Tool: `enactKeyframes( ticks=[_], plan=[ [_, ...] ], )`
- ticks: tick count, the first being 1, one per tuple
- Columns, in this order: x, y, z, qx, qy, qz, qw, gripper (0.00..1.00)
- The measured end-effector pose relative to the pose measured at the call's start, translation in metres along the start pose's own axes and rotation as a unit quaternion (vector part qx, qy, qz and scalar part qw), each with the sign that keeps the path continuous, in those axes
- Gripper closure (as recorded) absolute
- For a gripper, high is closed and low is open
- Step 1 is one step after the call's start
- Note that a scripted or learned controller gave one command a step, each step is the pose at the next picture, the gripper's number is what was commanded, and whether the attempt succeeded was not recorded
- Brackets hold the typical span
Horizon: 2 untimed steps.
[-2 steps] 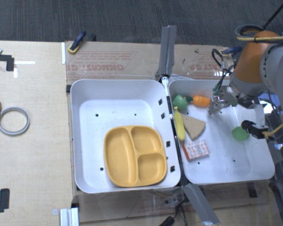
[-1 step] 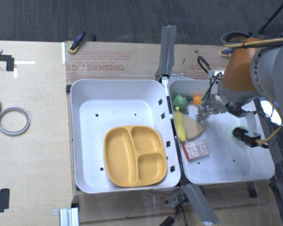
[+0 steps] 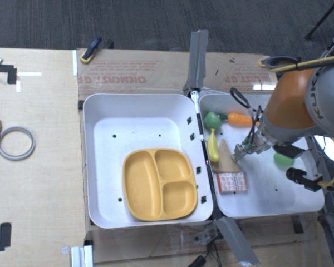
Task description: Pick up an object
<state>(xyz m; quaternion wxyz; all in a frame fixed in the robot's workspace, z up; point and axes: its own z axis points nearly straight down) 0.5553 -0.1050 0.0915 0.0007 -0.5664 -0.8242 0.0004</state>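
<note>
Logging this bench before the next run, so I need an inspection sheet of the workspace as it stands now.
Surface: two white bins, left bin and right bin, on a bench.
Job's things: in the right bin, a banana, carrot, green item, green ball, tan wedge and red-printed box.
Clutter: yellow divided plate in the left bin; tape roll on the bench.
Grippers: gripper low over the right bin beside the wedge; grip unclear.
Cables: black cable by the carrot.
Surroundings: cardboard behind the bins, dark floor.
</note>
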Motion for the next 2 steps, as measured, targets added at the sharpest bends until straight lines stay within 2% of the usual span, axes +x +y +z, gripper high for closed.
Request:
enactKeyframes(
  ticks=[1, 2],
  plan=[
    [-0.006, -0.011, 0.000, -0.001, 0.000, -0.147, 0.9891, 1.00],
    [-0.014, 0.037, 0.000, -0.001, -0.001, 0.119, 0.9929, 1.00]
  ],
)
